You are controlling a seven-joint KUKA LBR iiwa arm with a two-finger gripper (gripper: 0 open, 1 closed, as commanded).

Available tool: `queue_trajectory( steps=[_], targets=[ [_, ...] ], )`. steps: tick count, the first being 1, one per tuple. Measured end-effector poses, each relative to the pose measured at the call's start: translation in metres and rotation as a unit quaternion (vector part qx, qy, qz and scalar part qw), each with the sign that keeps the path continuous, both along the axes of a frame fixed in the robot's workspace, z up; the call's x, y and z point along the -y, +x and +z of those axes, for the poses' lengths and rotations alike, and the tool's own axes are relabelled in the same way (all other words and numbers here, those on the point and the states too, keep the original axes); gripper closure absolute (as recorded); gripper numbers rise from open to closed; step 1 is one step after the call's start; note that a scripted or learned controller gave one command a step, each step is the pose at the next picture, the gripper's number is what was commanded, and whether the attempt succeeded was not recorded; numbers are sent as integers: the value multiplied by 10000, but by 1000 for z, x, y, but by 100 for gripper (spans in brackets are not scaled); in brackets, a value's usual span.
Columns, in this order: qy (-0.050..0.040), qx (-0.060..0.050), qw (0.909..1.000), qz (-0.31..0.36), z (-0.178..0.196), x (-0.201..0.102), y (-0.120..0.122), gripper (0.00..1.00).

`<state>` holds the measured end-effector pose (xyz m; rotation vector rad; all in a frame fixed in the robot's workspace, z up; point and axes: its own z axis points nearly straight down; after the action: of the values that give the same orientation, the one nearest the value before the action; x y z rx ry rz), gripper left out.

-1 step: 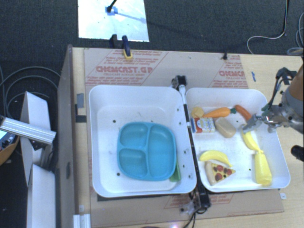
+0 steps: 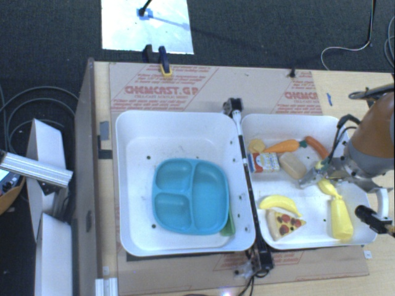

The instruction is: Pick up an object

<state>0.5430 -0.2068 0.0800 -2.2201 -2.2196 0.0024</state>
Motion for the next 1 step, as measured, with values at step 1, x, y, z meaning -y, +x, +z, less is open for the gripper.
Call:
queue_trajectory(
  steps=[1],
  targets=[
    [-11, 37, 10000, 10, 17, 0, 2, 100]
  ],
)
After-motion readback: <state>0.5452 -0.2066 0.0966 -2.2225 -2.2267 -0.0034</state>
